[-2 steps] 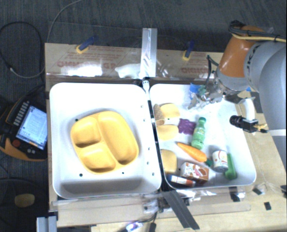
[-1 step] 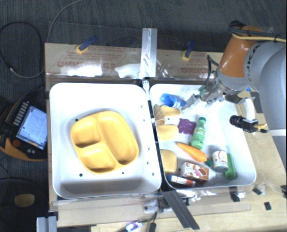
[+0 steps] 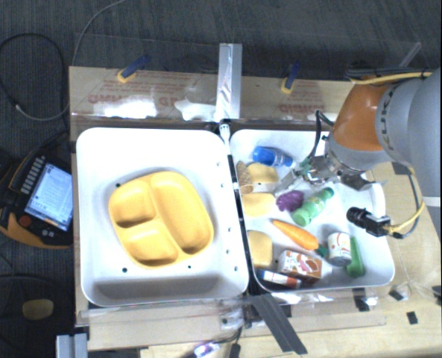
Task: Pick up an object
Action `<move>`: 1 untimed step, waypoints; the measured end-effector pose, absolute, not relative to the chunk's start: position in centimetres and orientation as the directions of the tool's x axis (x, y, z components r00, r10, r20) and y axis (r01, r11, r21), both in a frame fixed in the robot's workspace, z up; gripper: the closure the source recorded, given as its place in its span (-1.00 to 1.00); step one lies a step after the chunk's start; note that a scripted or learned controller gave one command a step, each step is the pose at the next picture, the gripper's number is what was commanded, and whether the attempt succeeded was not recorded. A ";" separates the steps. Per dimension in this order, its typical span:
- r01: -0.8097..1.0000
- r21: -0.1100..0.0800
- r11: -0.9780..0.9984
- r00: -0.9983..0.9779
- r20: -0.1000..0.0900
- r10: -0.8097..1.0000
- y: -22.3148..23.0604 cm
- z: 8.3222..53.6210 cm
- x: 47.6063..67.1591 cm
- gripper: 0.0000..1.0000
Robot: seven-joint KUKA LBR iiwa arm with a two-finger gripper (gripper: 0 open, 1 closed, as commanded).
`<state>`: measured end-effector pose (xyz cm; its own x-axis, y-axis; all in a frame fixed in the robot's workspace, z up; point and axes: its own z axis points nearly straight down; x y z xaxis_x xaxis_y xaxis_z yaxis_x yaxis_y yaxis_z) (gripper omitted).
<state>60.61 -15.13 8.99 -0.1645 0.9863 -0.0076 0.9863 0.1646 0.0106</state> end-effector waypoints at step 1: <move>0.944 0.016 0.329 -0.329 -0.009 0.944 -11.7 9.1 52.7 -1.00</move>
<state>52.68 -11.69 9.10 -0.3289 0.9443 -0.0092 0.9442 0.3291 0.0156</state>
